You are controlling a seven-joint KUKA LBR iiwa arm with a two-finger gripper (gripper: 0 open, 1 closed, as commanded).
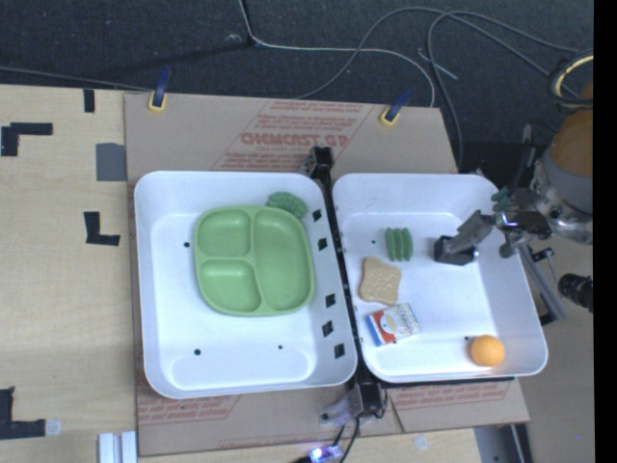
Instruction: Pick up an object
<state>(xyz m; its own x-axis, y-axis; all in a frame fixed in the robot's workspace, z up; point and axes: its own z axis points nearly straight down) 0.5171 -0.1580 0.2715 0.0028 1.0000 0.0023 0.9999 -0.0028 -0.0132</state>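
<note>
Nearest my camera, along the front of the right bin (501, 369), I see an orange ball (487, 351) sitting in the front right corner, well apart from everything else. A little further in lies a small white carton with red and blue print (392, 324), and touching its back edge is a tan slice of bread (380, 282). Beyond that, a ridged green piece (398, 244) lies by itself toward the middle of the bin. In the left bin (159, 287) I have a green divided plate (255, 260) lying flat, with a small dark green object (287, 203) tucked at its far right rim. The gripper (453, 250) comes in from the right, hanging over the far right part of the right bin, to the right of the ridged green piece and apart from it. Nothing shows in its grasp, and from this angle I cannot tell how wide it stands. Behind the bins, cardboard (289, 133) covers the bench, held by yellow clips (158, 100).
</note>
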